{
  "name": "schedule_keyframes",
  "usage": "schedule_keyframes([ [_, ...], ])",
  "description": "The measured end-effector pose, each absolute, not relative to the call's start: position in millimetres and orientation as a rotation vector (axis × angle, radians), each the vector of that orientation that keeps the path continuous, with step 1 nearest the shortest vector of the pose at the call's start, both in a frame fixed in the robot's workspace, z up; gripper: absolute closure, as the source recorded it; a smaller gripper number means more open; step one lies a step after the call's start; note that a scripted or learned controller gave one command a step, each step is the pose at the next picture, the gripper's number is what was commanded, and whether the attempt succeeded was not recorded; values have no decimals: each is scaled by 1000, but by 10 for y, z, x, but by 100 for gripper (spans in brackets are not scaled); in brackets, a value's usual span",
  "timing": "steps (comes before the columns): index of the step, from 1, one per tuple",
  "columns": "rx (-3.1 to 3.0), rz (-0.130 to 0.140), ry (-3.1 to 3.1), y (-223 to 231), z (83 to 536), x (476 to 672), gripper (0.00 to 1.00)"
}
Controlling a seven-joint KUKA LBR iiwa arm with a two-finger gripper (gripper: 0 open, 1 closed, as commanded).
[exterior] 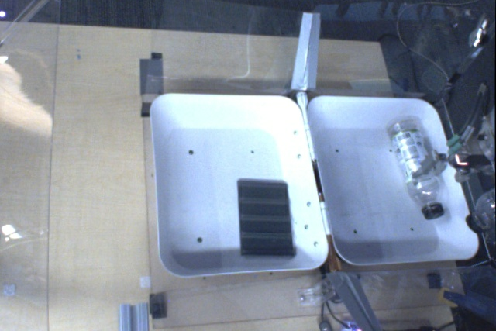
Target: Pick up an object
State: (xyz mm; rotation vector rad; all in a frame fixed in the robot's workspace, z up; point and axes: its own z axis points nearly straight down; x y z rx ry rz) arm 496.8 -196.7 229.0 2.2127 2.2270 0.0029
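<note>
Evidently nothing is lifted yet. A black ridged block (266,217) lies in the left bin (178,159), and what looks like a clear bottle (413,157) lies in the right bin (349,167). I cannot tell the tool's state.

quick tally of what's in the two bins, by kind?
Black ribbed rectangular block, left bin: 1
Clear plastic bottle with a dark cap, lying on its side in the right bin: 1
Total: 2
</note>
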Motion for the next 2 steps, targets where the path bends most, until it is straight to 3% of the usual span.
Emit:
schedule_keyframes([
  [1, 1914, 5, 2486, -1718, 2013, 5576, 0],
  [2, 2062, 4, 2366, -2042, 1388, 6037, 0],
])
